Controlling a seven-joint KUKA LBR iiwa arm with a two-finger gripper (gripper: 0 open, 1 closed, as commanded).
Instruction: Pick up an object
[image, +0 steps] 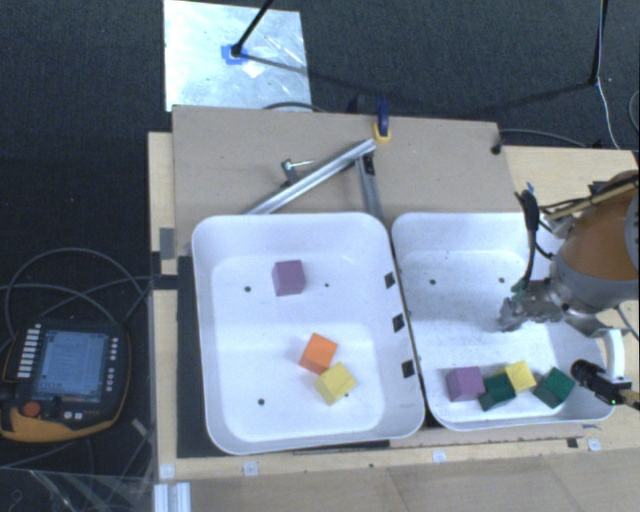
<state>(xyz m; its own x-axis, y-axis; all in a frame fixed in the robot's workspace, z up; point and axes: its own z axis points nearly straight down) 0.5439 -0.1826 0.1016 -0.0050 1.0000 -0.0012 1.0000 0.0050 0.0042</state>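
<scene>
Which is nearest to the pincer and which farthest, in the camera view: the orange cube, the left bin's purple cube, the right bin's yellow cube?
From the pincer:
1. Yellow cube, right bin, just below it.
2. Orange cube, left bin, middle.
3. Purple cube, left bin, upper part.

Glossy, seemingly plastic white bins (215, 245)

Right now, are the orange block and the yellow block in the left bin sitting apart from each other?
No, the orange block and the yellow block sit touching at a corner in the left bin.
</scene>
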